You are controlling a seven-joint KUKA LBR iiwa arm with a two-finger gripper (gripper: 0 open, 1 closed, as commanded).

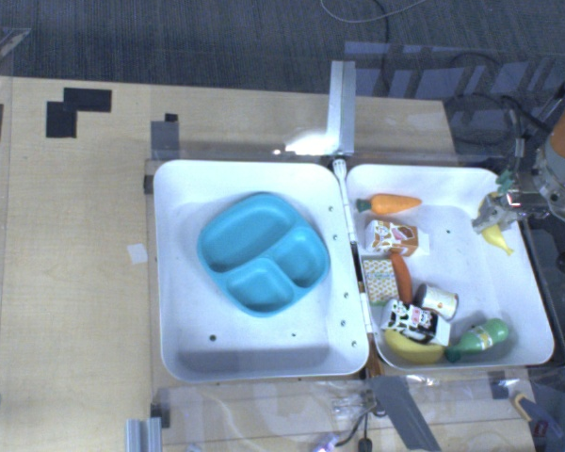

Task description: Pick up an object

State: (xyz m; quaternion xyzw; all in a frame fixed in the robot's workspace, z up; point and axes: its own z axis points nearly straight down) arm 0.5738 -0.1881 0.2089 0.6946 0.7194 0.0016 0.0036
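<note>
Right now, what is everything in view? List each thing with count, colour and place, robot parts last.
Bins: 2, white, side by side on the bench.
Divided plate: 1, blue, middle of the left bin.
Carrot: 1, orange, top left of the right bin.
Small packet: 1, white and brown, below the carrot.
Can: 1, white, lower middle of the right bin.
Banana: 1, yellow, bottom of the right bin.
Bottle: 1, green, bottom right of the right bin.
Small yellow item: 1, right side of the right bin, just under the gripper; too small to name.
Cable: 1, dark, on the floor above the bench.
Gripper: 1, grey, over the right bin's right edge.
</note>
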